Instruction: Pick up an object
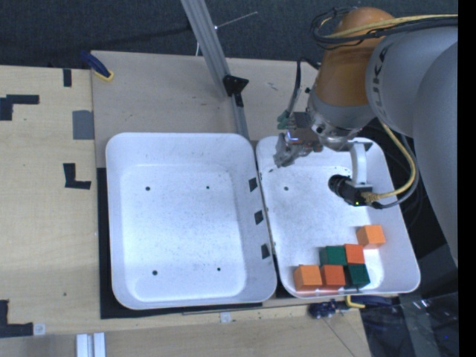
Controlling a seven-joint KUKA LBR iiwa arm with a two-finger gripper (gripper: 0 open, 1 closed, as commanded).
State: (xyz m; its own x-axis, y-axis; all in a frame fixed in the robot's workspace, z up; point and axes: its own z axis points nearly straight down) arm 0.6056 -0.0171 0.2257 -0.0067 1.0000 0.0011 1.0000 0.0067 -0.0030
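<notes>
While the fingers (pixel 286 155), their state unclear, hover at the right bin's (pixel 394 199) upper left, the blocks (pixel 338 266) cluster well apart at its lower right.

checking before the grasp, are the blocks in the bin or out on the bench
In: the orange and green blocks lie clustered in the right bin's near corner.

The only lettering that shows is a few dark capital letters running up the grey casing of the arm (pixel 416 73) near its orange band, seen sideways and partly cut off, seemingly a piece of the maker's name, too incomplete to read with certainty.
</notes>
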